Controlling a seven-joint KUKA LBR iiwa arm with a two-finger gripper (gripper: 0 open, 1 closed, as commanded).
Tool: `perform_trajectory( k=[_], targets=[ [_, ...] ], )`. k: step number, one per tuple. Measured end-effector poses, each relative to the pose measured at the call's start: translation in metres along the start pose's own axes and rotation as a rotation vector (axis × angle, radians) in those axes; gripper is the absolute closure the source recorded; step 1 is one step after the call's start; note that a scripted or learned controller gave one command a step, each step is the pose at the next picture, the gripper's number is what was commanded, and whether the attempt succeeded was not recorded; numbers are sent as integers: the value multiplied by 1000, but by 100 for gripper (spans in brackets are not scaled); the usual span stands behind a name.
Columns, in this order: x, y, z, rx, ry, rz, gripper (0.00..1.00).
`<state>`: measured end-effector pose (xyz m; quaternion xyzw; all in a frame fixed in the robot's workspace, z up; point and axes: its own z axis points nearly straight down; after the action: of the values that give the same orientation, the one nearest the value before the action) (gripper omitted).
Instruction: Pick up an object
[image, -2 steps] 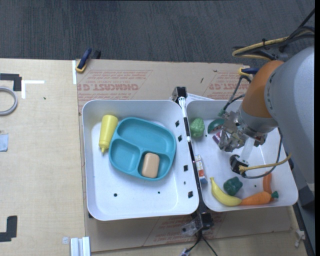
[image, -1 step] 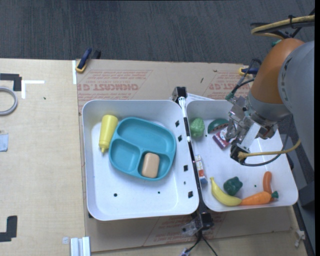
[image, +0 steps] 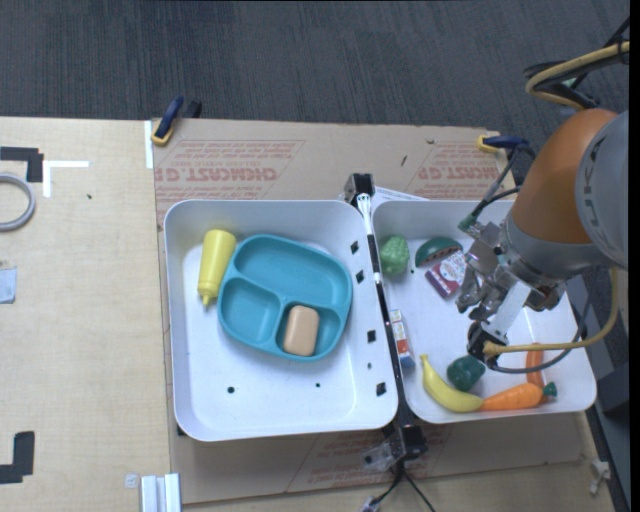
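The gripper (image: 478, 298) is seen over the right bin (image: 430, 330), right of centre in the frame. Whether it is clenched or released cannot be told. Things to pick are crowded around it — a red packet (image: 445, 272) just to its left, with a dark green lump (image: 436, 248) and a light green vegetable (image: 394, 255) further to the upper left. Below it, a dark green ball (image: 465, 373) is wedged against a banana (image: 447, 392) and a carrot (image: 515, 397) along the bin's lower wall. A small tube (image: 402, 340) is laid by the bin's left wall. In the left bin (image: 270, 400) a yellow bottle (image: 213, 262) is laid beside a blue plate (image: 250, 312) — a tan block (image: 300, 330) is carried in one compartment.
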<state>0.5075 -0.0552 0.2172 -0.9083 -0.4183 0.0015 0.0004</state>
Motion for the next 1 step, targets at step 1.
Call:
perform_trajectory(
  k=[1],
  targets=[
    [-21, -22, -38, -1, 0, -401, 100]
  ],
)
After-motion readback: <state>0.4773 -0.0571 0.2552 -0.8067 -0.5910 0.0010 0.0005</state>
